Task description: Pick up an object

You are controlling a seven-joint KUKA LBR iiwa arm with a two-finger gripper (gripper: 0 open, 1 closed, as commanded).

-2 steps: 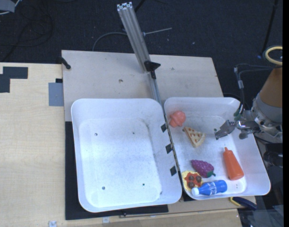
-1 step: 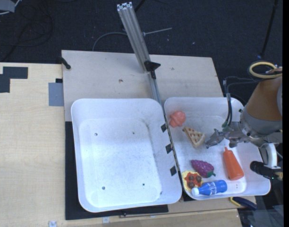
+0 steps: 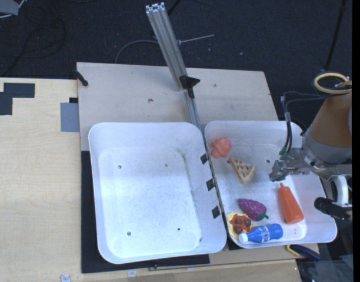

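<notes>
The right bin (image 3: 256, 131) holds several toys. A pink round toy (image 3: 220, 147) lies near its left wall, with a tan waffle-like wedge (image 3: 242, 170) beside it. An orange bottle-shaped toy (image 3: 290, 204) lies toward the right side. A purple grape bunch (image 3: 252, 207), a yellow and red toy (image 3: 239, 222) and a blue and white bottle (image 3: 262, 234) sit near the front. My gripper (image 3: 279, 172) hangs low over the bin between the wedge and the orange toy, just above the orange toy's top end. Nothing shows between its fingers.
The left bin (image 3: 109, 145) stands beside the right one, with black clips (image 3: 210, 184) along the shared wall. A slanted metal bar (image 3: 171, 46) rises behind the bins. The grey arm with its orange band (image 3: 333, 122) fills the right side.
</notes>
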